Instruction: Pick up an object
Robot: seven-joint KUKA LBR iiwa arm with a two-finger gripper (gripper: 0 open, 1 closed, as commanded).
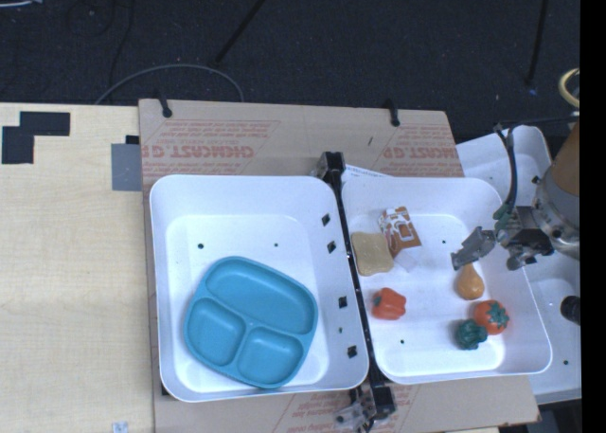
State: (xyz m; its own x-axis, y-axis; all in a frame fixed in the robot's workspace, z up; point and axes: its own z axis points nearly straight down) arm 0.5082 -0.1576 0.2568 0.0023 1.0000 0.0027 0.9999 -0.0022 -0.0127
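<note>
The right bin [431,369] holds several small items. These are a tan bread slice [371,253], a brown and white packet [401,227], a red pepper [388,304], an orange pear-shaped piece [469,282], a red-orange fruit [491,315] and a teal lump [468,333]. My gripper [495,252] hangs over the right side of this bin, just above and to the right of the orange piece. It is open, its dark fingers [471,252] are spread, and nothing sits between them.
The left bin [170,232] carries a blue divided plate [251,322]. A black divider [346,279] runs between the bins. Cardboard [284,142] lies under both bins, with a wooden bench top [66,279] to the left.
</note>
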